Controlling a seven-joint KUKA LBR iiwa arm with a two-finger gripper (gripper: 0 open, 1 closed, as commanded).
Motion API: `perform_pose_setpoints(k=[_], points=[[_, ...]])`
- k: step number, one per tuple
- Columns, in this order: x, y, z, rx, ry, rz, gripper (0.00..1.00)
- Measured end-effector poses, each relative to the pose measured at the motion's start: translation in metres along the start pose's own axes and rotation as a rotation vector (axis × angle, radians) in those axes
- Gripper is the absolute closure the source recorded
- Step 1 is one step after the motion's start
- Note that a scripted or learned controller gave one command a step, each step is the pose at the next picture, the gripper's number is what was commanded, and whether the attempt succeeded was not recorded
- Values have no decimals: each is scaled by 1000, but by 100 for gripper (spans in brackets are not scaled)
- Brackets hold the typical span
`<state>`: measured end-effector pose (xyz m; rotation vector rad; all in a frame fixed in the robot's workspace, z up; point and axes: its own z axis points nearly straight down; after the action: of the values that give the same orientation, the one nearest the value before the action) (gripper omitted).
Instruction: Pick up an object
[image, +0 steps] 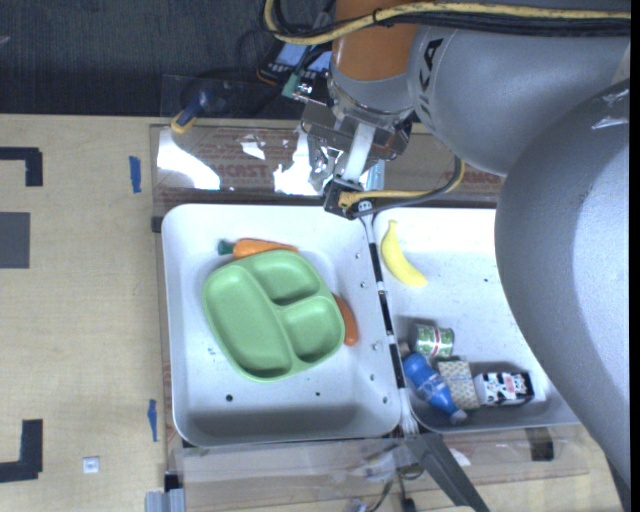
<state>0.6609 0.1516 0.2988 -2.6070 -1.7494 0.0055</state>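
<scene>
The arm's hand (345, 192) hangs over the far end of the rim between the two white bins, and whether it is spread or closed cannot be told from this angle; nothing shows between its tips. In the left bin (190, 400) a green divided tray (272, 313) lies on top of an orange carrot (262, 245). In the right bin (470, 265) a yellow banana (399, 260) lies near the hand, while a green can (434, 340), a blue bottle (432, 385) and a black-and-white carton (503, 387) cluster at the near end.
</scene>
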Motion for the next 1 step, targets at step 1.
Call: perform_pose_setpoints(k=[1], points=[[44, -13, 42, 0, 0, 261, 100]])
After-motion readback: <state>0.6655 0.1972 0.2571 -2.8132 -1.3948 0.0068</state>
